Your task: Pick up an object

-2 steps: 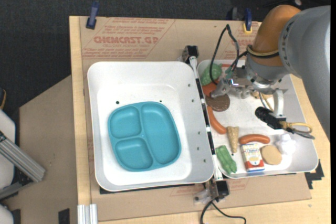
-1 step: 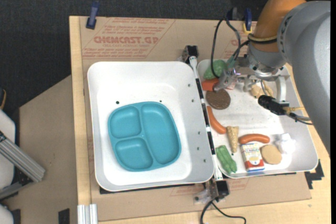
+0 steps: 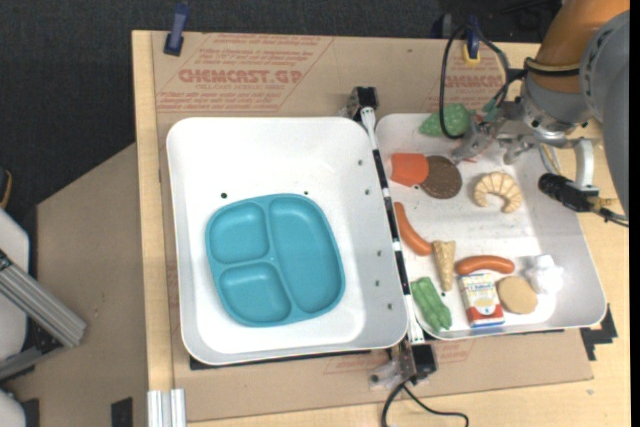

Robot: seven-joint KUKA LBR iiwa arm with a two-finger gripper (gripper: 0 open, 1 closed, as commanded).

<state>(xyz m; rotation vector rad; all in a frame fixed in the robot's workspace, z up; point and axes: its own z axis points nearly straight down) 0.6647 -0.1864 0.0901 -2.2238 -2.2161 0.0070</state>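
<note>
Gripper [image 3: 492,140] hangs low in the right bin's [image 3: 575,250] far corner; its grip state cannot be told. Nearest item: croissant [image 3: 499,191], likely light, rigid toy; grasp across its middle.

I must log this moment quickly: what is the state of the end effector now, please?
End effector: at the far end of the right bin, between the green item and the croissant; open or closed cannot be told.
</note>
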